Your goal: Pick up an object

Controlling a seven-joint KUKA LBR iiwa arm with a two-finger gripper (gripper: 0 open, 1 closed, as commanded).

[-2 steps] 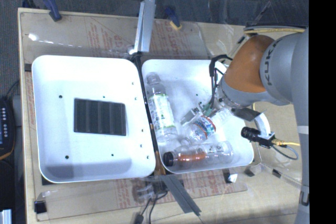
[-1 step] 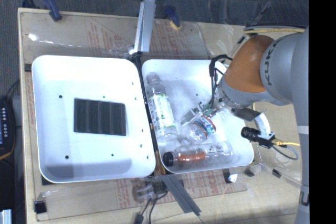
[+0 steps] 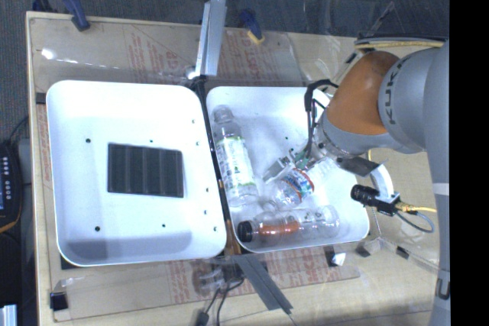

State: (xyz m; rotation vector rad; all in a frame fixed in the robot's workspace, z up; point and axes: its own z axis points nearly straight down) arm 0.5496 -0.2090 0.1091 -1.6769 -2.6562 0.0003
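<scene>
So here's what you're looking at: the arm [image 3: 397, 99] reaches into the right bin [image 3: 256, 99], and the gripper [image 3: 299, 161] sits low over the middle of it, right on top of a crumpled clear plastic thing [image 3: 294, 187] with some red and blue print on it. Whether the jaws are spread or pinched I honestly can't tell, since the wrist and the clutter blur together at that spot, and I can't see anything clearly caught between them either.

The relation that matters for you is this one: the crumpled piece lies just below the gripper toward the bin's near wall, basically touching or a hair beside the tips. So my guess is the next move is a straight drop and squeeze, not a sideways shuffle.

Two other candidates are in that same bin. A clear bottle with a green label [image 3: 232, 158] lies along the bin's left wall, its long axis running from the far wall toward the near one, cap end at the far side. Another clear bottle with a dark cap [image 3: 286, 226] lies along the near wall, long axis crossways, cap toward the left wall. Both are beside the crumpled piece, so a sloppy close could nudge them.

The left bin [image 3: 76, 111] just has a dark ribbed patch [image 3: 145, 169] in its floor.
</scene>
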